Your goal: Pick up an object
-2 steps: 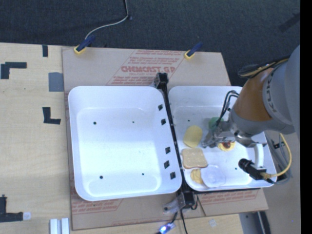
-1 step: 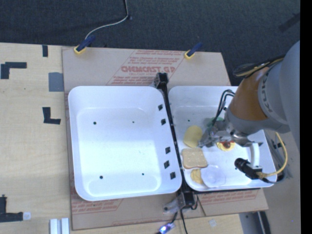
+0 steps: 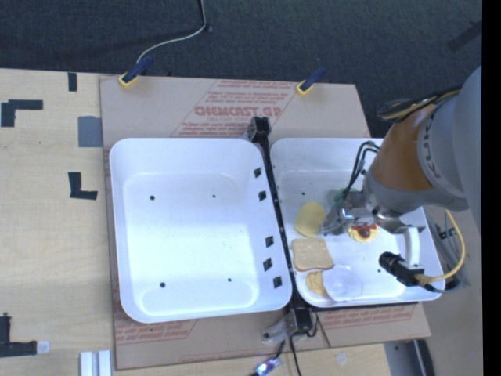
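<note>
The jaws' state cannot be told as the gripper [image 3: 338, 216] is hanging low in the right bin [image 3: 313, 157], just beside a pale yellow piece [image 3: 310, 218], above a toast slice [image 3: 311, 253].

Even bright overhead light; white bins [image 3: 188, 233] near overexposed, soft shadows inside walls; slight overall blur.

Brown cardboard sheet [image 3: 235, 112] under two white bins, yellow-and-blue clamps [image 3: 135, 72] at its far corners.
</note>
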Controlling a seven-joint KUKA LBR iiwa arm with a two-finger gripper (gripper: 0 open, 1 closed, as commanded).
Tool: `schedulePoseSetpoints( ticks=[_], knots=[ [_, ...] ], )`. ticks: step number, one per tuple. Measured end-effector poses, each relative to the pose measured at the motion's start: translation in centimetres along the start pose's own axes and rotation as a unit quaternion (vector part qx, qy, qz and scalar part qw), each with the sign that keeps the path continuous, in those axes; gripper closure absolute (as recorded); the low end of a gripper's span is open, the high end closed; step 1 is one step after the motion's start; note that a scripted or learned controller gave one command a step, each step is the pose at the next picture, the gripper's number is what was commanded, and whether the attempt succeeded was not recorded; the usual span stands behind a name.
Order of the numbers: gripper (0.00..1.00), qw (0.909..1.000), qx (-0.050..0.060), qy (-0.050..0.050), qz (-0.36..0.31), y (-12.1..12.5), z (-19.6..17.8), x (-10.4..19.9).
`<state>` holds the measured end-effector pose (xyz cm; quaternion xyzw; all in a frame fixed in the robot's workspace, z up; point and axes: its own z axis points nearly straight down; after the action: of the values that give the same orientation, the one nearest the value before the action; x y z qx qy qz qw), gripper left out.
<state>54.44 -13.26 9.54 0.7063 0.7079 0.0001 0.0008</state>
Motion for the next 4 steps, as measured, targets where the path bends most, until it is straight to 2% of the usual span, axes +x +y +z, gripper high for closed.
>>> schedulePoseSetpoints(
  ticks=[1, 3, 4],
  knots=[
    [1.0, 1.0, 0.002, 0.0, 0.0, 0.0, 1.0, -0.2],
    [1.0, 1.0, 0.003, 0.001, 0.0, -0.1, -0.9, -0.1],
    [1.0, 1.0, 0.0, -0.001, 0.001, -0.7, 1.0, 1.6]
  ],
)
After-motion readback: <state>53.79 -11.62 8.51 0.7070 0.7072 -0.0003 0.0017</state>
